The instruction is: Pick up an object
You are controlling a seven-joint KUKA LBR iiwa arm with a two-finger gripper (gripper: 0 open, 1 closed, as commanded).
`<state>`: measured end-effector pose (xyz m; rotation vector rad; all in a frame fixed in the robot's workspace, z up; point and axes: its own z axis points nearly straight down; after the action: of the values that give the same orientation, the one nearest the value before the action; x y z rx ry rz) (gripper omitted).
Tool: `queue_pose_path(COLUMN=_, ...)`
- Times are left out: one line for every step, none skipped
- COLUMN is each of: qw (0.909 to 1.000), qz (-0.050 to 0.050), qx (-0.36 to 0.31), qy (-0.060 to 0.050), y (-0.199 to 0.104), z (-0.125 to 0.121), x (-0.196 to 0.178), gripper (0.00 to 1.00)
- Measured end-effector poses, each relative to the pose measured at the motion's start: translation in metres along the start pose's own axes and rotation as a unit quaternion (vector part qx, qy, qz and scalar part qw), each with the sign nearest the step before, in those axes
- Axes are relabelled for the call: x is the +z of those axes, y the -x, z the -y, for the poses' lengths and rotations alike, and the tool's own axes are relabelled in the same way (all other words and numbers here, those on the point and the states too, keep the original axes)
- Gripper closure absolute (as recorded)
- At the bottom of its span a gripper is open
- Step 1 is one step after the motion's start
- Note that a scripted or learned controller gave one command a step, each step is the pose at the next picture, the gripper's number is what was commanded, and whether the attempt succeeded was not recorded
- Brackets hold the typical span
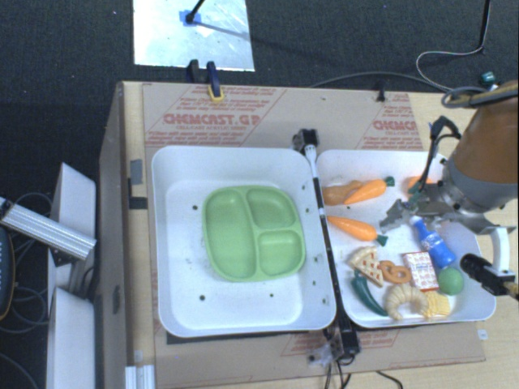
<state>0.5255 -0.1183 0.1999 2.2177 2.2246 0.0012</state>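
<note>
The gripper (403, 215) is hovering low in the right bin (480, 306); I cannot tell its state. Just beside it, a blue bottle (433, 245) is lying with its long axis running diagonally, white cap pointing toward the gripper. An orange carrot (353, 228) is lying nearby, its leafy end pointing right.

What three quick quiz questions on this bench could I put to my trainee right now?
1. True or false: the green divided plate lies in the left bin.
2. Which lies nearest the hand? A) the blue bottle B) the green ball C) the croissant
3. Fill in: two ______ lie in the right bin, one near its far edge and one closer to the middle.

Key: 1 true; 2 A; 3 carrots.
</note>
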Motion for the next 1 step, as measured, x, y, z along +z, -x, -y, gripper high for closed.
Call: queue_pose_path(qw=1.0000, qz=0.000, qx=-0.001, qy=0.000, y=0.0237, z=-0.0646, x=0.0304, gripper=0.00)
